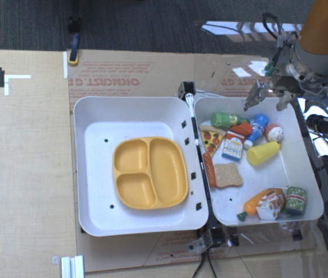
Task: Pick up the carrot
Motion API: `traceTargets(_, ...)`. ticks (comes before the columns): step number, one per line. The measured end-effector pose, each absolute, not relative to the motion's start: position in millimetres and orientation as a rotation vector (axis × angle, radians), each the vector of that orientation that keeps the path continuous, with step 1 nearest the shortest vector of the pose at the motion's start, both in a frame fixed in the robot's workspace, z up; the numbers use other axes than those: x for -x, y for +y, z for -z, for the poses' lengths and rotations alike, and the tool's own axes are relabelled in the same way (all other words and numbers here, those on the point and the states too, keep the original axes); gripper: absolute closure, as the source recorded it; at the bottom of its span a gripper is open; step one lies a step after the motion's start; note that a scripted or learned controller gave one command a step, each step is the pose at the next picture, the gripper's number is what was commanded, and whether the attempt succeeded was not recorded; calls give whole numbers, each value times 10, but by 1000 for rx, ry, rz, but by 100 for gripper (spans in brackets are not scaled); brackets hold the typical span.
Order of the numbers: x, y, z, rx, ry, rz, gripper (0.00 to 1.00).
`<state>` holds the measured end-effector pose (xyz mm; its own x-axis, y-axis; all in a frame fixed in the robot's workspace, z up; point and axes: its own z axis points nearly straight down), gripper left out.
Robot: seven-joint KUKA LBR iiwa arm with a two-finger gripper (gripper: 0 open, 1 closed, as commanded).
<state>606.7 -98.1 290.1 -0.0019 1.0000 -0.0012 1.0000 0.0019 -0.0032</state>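
Open-fingered gripper [266, 97] hovers over the right bin's [309, 172] far edge, well apart from the carrot [251, 202] lying near its front

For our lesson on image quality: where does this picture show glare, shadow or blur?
Camera view: bright glare patches on the floor beyond the bins; soft shadow along the left bin inner wall; the tool looks slightly blurred, while the carrot is sharp.

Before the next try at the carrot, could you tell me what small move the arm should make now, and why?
Probably carry the tool toward the near edge of the right bin: it hangs over the far edge, while the carrot lies by the near one beside a carton.
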Motion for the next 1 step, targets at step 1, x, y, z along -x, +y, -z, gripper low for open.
traceTargets(1, -5525, -1099, -2131, 1954, -2459, -2, 0)
